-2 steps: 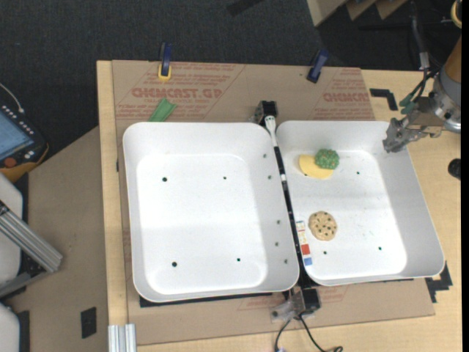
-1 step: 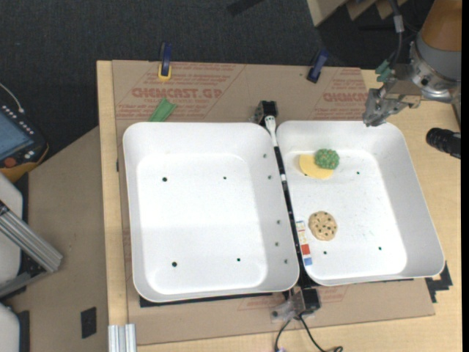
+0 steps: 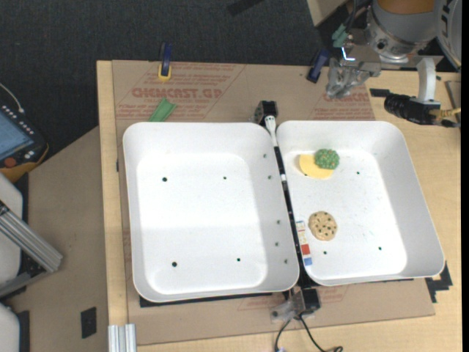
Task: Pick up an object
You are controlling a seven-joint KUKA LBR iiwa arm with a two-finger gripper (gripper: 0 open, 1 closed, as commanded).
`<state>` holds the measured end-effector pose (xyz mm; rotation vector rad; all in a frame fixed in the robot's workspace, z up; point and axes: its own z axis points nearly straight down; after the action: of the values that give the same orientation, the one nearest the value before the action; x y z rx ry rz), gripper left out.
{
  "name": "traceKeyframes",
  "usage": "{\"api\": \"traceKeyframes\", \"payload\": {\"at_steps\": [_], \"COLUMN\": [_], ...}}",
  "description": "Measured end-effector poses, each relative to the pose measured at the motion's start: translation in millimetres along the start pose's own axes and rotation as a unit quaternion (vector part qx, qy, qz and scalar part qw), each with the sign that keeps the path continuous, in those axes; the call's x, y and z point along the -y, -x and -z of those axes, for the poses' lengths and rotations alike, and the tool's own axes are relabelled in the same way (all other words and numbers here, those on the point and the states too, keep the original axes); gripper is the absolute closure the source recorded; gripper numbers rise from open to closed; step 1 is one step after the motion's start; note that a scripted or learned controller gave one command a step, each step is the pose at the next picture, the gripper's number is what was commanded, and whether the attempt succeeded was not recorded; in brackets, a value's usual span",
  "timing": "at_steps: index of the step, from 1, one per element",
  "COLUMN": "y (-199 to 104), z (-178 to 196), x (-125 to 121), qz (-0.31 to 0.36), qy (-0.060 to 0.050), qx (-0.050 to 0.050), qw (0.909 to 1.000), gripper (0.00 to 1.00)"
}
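In the right bin (image 3: 410, 196) a green bumpy lump (image 3: 327, 158) rests on top of a flat yellow piece (image 3: 313, 167), toward the bin's far left. A round brown cookie with dark chips (image 3: 322, 225) lies nearer the front, apart from them. My gripper (image 3: 343, 83) hangs above the cardboard behind the right bin's far edge, well away from all three things. Nothing shows between its fingers.
The left bin (image 3: 146, 218) sits beside the right one, with a black hinge strip between them. A green scrap (image 3: 161, 110) and a blue-and-yellow clamp (image 3: 165, 61) lie on the cardboard behind the left bin. A second clamp (image 3: 317, 64) is near the gripper.
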<state>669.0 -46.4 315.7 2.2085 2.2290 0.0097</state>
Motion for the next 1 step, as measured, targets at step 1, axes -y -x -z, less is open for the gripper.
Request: {"api": "traceKeyframes", "payload": {"at_steps": [1], "y": [-91.8], "z": [47.3], "x": [7.7], "qz": [0.000], "qy": [0.000], "qx": [-0.001], "qw": [1.0000], "gripper": [1.00]}}
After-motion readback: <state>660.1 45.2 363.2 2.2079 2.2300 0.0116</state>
